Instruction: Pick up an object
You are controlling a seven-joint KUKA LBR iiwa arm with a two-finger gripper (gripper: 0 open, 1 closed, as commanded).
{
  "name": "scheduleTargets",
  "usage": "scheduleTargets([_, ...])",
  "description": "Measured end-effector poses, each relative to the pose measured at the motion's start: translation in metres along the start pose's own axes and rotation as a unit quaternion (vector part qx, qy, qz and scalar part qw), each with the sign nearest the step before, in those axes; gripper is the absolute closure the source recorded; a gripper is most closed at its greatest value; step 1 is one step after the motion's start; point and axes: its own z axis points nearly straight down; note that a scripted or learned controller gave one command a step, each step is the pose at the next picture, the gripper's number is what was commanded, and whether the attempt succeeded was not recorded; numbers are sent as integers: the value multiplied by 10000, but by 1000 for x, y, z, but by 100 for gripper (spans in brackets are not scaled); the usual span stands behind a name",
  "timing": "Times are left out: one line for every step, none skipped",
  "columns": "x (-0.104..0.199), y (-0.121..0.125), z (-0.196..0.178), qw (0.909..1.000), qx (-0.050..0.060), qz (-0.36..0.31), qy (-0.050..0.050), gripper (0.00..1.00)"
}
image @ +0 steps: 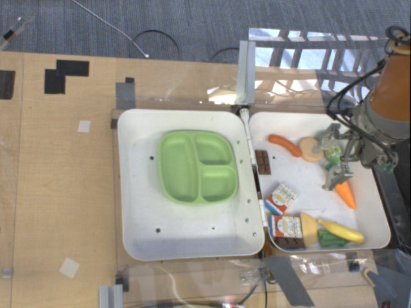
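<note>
Gripper [336,165] over right bin [379,233], beside carrot [346,194]; finger state unclear; package [286,226] print unreadable.

I am looking at a robot lab, not a home. I see a wooden bench [58,191] with black tape marks [64,76] in the upper left of the frame, grey carpet [192,11] along the top with a thin cable [154,40] lying on it, and metal brackets [245,72] near the top middle that hold two white bins [138,236] in place. The food in the right bin [379,226] is toy food, and a grey and orange robot arm [392,95] comes in at the right side.
</note>
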Motion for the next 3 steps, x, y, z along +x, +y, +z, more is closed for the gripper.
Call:
scheduleTargets([-2,-65,68,10000,0,57,34,0])
scheduleTargets([-34,-82,150,10000,19,53,-47,0])
scheduleTargets([-33,-80,152,10000,13,-23,-24,0])
